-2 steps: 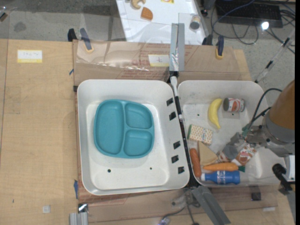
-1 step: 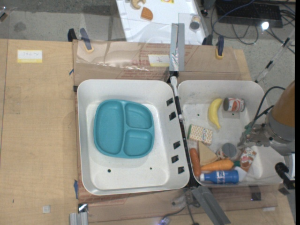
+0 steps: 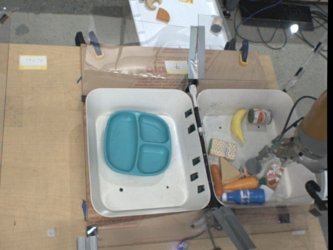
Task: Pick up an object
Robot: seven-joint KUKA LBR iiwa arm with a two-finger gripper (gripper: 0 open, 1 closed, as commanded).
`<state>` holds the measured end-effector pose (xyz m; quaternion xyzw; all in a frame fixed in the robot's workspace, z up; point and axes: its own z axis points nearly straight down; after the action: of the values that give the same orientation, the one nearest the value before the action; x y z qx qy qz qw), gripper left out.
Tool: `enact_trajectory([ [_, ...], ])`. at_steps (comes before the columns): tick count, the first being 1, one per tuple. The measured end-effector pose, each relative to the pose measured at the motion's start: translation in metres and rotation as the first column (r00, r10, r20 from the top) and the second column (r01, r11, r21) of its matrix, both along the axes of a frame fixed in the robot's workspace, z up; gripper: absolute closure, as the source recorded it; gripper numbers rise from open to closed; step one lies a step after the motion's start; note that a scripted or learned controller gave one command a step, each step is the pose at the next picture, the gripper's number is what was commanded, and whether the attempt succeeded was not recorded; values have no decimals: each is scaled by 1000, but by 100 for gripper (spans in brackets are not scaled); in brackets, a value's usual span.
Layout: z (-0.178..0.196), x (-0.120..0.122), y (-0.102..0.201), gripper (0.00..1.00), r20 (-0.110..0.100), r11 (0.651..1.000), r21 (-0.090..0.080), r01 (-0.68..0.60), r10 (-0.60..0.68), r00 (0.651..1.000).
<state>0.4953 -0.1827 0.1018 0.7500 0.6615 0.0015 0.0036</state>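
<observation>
My gripper (image 3: 264, 157) reaches in from the right and hangs low over the middle of the right bin (image 3: 276, 97). Just left of and below it lie a small grey round piece (image 3: 253, 166), a tan wedge (image 3: 229, 169) and a carrot (image 3: 240, 184). A red-and-white packet (image 3: 274, 175) lies directly under the wrist. A banana (image 3: 239, 125) and a small can (image 3: 259, 116) rest at the far side. A checkered cracker (image 3: 223, 149), a sausage (image 3: 216, 178) and a blue bottle (image 3: 244, 196) fill the left and near side.
The left bin (image 3: 96, 191) holds a teal divided plate (image 3: 138, 142). A row of black clips (image 3: 193, 145) runs along the wall between the bins. Cables (image 3: 291, 124) hang over the right bin's far right corner. Loose items lie on a white sheet (image 3: 171, 7) beyond the bench.
</observation>
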Motion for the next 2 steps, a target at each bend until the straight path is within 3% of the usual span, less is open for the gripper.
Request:
enact_trajectory([
  [1,-9,-26,6,0,-1,993,1,-118,118,993],
  [2,2,-23,2,100,10,994,-5,-111,112,994],
])
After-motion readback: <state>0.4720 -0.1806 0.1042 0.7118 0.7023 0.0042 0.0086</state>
